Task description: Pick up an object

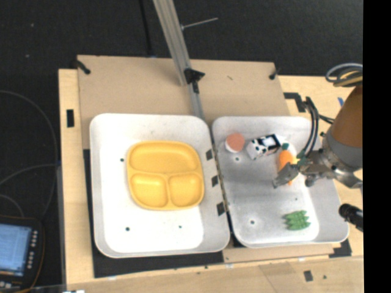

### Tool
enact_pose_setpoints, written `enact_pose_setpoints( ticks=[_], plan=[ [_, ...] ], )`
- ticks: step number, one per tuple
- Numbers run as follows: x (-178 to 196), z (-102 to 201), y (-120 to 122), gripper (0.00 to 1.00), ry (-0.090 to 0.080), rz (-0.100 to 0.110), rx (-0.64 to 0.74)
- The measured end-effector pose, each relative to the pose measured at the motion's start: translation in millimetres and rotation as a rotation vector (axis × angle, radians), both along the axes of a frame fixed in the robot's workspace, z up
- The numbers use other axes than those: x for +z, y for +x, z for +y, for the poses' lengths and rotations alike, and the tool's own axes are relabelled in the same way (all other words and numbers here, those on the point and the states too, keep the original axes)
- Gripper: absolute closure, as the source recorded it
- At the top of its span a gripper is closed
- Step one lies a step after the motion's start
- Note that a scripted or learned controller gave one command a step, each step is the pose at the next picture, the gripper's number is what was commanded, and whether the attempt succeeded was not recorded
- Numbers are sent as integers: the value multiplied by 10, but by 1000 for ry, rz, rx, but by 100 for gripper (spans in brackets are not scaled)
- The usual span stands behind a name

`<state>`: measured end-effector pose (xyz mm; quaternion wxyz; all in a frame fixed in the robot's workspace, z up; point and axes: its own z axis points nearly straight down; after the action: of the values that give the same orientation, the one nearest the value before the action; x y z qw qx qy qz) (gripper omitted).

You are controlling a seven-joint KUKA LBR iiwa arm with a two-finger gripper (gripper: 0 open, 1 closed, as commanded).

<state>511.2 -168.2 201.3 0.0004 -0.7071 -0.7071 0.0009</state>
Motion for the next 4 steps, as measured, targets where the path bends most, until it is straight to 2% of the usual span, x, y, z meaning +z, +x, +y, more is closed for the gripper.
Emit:
enact_pose_setpoints(
  ticks=[2,3,4],
  plan=[
    [-955,-12,16,0,0,2,-1],
    [-812,-24,43,100,0,-7,-6],
    [-340,24,11,100,-1,-9,3]
  ],
)
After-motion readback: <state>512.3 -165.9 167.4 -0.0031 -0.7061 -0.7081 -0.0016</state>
